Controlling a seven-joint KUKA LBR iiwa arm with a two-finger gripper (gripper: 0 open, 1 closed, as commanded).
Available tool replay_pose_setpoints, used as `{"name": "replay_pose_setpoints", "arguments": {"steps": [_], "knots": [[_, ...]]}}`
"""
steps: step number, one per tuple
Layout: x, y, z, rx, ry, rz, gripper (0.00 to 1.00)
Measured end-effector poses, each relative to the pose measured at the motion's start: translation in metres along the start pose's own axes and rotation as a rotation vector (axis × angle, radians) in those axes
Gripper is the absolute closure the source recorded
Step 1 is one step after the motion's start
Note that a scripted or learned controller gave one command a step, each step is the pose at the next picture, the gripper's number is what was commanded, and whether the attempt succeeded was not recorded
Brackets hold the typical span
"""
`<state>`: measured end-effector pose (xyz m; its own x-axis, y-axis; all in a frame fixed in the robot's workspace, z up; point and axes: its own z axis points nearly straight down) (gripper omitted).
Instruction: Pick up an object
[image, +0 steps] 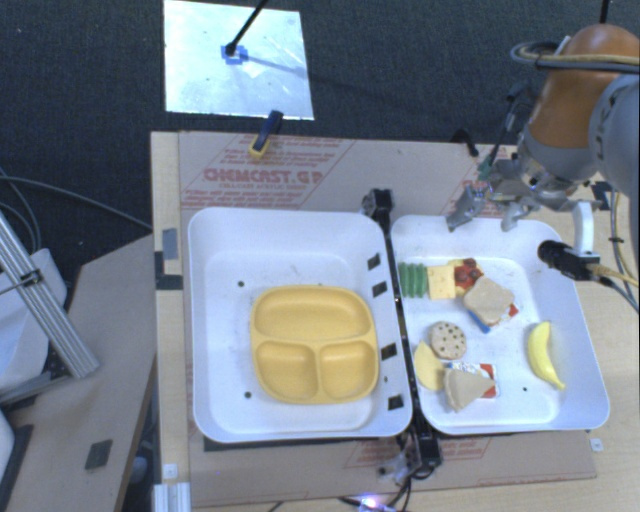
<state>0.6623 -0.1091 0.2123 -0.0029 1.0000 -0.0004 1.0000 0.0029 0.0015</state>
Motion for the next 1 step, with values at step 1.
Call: {"name": "replay_pose_setpoints", "arguments": {"steps": [1], "knots": [[-0.0283, -0.0491, 0.1255, 0.003, -0.001, 0.004, 0.00]]}}
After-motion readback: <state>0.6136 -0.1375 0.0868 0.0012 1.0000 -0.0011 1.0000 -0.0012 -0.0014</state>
